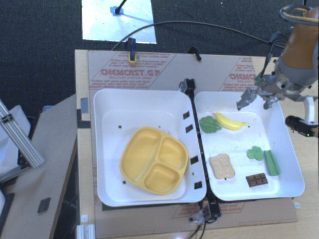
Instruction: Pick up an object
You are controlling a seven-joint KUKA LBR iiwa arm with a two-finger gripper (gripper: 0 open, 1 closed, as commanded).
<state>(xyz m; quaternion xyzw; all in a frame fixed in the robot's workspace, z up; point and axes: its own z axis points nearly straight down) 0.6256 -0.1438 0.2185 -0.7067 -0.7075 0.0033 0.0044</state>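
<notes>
My gripper (257,98) hangs open and empty over the right bin (284,133). The banana (230,122) lies just below-left of it, long axis left-right, tip pointing right.

End effector (256,99) above banana (230,122)

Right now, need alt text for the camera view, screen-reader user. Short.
A grey and orange robot arm reaches in from the right, its gripper hovering over the far edge of the right bin, holding nothing. That bin contains a banana, green leaf, cracker, chocolate piece and two more green items. The left bin holds a yellow divided plate.
</notes>
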